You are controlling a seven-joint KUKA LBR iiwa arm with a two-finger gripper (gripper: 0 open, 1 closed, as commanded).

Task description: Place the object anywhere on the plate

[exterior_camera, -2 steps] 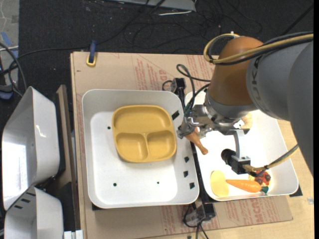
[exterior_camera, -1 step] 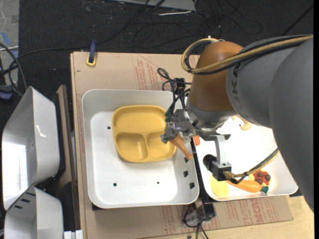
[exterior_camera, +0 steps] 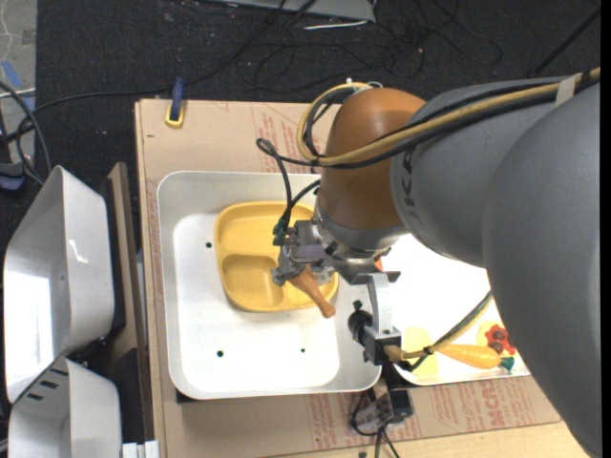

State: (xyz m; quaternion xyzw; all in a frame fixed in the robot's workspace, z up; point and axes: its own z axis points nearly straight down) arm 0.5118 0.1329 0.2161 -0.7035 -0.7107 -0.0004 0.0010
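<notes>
Gripper (exterior_camera: 304,273) sits over the yellow plate (exterior_camera: 250,256) in the left bin (exterior_camera: 191,351). Orange stick-like object (exterior_camera: 320,296) pokes out at its tip, apparently pinched. You should lower over the plate's middle, then release.

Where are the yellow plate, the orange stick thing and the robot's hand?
yellow plate (exterior_camera: 246,256): camera view, on its left compartment.
orange stick thing (exterior_camera: 320,297): camera view, on its lower end.
hand (exterior_camera: 298,267): camera view, at its fingertips over the plate.
</notes>
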